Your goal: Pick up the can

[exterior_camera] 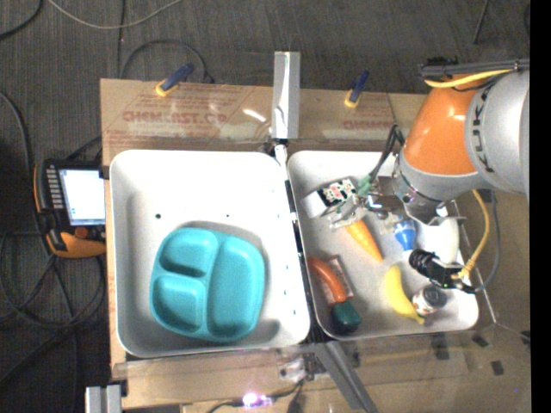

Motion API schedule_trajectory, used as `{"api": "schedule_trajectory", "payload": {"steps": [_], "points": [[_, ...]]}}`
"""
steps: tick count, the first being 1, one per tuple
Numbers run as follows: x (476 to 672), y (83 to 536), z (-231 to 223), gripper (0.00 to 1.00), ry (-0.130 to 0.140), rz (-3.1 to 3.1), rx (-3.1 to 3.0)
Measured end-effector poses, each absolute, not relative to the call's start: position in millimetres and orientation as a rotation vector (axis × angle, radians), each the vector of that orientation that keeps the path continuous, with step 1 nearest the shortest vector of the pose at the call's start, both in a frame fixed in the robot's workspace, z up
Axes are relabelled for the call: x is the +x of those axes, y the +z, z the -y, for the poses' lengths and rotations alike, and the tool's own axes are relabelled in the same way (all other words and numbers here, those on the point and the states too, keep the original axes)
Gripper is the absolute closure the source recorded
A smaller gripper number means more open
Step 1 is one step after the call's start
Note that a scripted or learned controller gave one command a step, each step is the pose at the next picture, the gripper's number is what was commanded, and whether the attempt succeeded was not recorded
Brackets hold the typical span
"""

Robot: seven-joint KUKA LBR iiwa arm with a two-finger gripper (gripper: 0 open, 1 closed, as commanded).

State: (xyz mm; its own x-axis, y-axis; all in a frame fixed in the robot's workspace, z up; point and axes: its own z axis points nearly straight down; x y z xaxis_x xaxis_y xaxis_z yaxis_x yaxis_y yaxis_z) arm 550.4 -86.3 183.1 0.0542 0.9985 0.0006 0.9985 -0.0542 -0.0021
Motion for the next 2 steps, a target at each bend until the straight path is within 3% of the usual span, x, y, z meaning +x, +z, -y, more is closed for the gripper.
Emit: {"api": "schedule_trajectory", "payload": {"steps": [1, 2], "points": [[649.5, 121, 109, 0.0, -0.034, 2.123, -2.346], [659.9, 114, 141, 0.0, -0.044, 2.133, -2.34]]}}
